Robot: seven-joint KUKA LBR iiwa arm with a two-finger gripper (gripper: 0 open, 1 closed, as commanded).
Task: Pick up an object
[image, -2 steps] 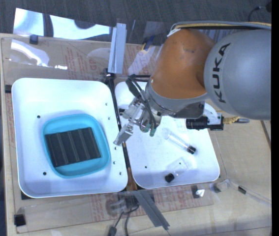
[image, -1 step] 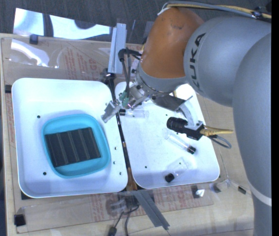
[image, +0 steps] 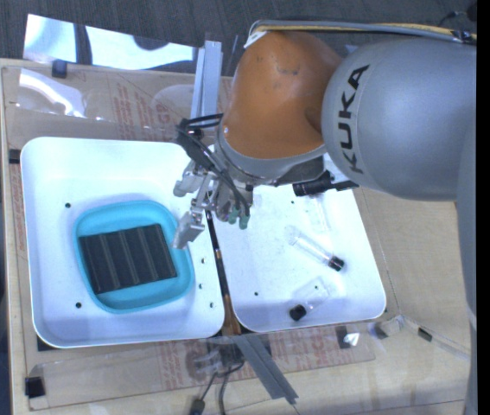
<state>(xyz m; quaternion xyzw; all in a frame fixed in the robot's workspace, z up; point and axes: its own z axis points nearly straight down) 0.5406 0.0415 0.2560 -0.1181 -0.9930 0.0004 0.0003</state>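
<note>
End effector (image: 200, 207) hangs low over the divide between the two bins, just beside the blue tray (image: 132, 259) in the left bin (image: 46, 162) (presumably its target), whether spread or closed I cannot tell

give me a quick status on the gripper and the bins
Gripper low at the blue tray's right edge, left bin. Nothing seen between the fingers. Two clear tubes lie apart in right bin.

Here's the bench (image: 80, 370), pale and flat under clear sheeting. Two white bins sit directly on it, side by side: left bin (image: 41, 232), right bin (image: 361, 275).
</note>
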